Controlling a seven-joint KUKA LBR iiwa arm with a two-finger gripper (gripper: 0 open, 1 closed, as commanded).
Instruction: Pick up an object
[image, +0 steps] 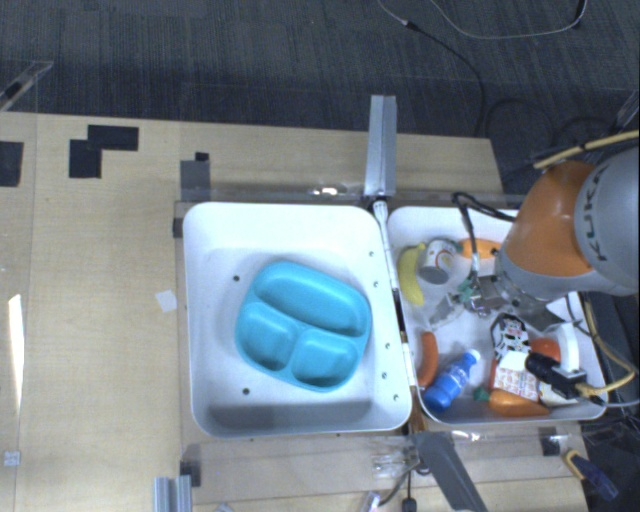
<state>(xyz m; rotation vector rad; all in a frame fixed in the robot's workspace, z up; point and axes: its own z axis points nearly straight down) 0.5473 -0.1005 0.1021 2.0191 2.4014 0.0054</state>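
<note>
Two shallow white bins sit side by side on the pale counter (100, 330), and from where I stand the left bin (205, 300) fills the middle of the frame. A bright blue divided tray (300, 325) lies in it, tilted a little, with one long compartment above and two smaller ones below.

All the loose clutter is in the right bin (405, 225), at the right of the frame. A yellow banana-shaped piece (410, 272) lies against its left wall, with a small grey and white cup-like thing (437, 262) just beside it. An orange item (482, 247) shows partly behind the arm near the upper edge. Lower down, a reddish-orange sausage-shaped piece (429, 357) lies along the left wall. A blue bottle (452, 378) with a white cap lies slantwise next to it. A white and red packet (510, 378) rests at the lower right over an orange piece (515, 403) by the bottom rim.

The gripper (468, 297) is down inside this bin, near its middle, between the cup-like thing and the packet and above the bottle. Nothing is visibly lifted, and I cannot tell whether the gripper is open or closed, because the wrist covers much of it.
</note>
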